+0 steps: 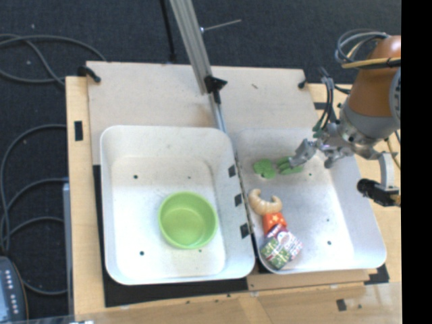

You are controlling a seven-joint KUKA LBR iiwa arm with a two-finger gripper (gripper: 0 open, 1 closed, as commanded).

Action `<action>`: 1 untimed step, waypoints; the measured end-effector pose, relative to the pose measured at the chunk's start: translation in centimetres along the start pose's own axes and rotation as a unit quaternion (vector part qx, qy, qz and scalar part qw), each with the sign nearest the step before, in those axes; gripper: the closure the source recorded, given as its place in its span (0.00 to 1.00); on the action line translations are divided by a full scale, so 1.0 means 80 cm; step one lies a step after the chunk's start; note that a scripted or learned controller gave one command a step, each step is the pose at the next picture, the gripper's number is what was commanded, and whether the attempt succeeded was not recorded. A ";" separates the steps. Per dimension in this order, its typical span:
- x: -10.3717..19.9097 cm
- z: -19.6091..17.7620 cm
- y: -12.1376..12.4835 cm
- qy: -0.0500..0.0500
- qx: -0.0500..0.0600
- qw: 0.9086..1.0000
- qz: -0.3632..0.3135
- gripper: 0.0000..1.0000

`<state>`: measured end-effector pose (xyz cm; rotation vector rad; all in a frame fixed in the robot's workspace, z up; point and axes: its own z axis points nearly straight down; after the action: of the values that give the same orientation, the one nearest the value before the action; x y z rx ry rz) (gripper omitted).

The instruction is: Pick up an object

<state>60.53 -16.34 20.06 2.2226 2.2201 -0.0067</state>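
A small green object (267,169) lies in the upper left of the right bin (351,238). My gripper (299,159) hangs over that bin, right at the green object's right end, with the orange-banded arm (372,86) rising behind it to the right. Below the green object, along the bin's left wall, lie a tan curved piece (262,202), an orange-red piece (273,222) and a green-and-white packet (281,249). A light green bowl (187,220) stands upright in the left bin (121,181).
A slanted metal pole (196,42) comes down from the top to the gap between the bins. Cables (27,52) lie on the dark floor at the left. The bench edge runs just below both bins.
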 end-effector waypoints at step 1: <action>0.001 0.054 -0.005 0.000 0.000 1.000 0.000 0.00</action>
<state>60.14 -16.31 15.78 2.2238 2.2197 -0.0070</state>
